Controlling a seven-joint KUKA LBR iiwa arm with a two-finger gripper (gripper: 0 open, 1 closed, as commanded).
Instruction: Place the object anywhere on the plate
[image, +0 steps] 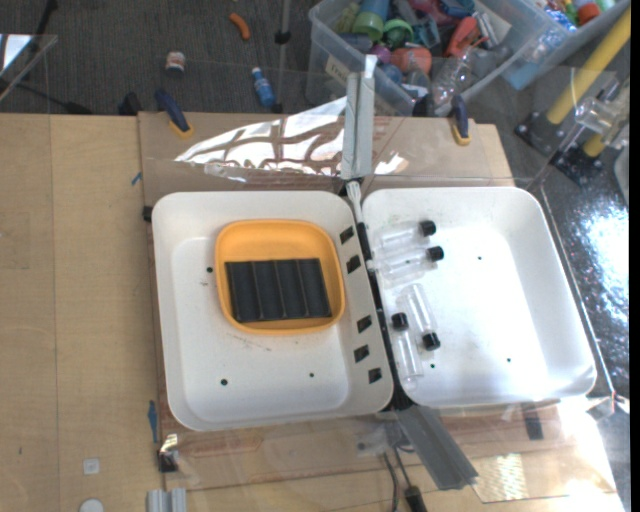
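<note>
Clear plastic made the tubes (410, 262) in the right bin (520, 300) look light, stiff and slippery to me; I judged the mid-barrel, away from the black cap, the safest hold. I counted four tubes there, close to the divider. One orange plate (232, 250) sat in the left bin (190, 330), carrying a single black ridged block (277, 290). I could not tell the gripper's state.
</note>
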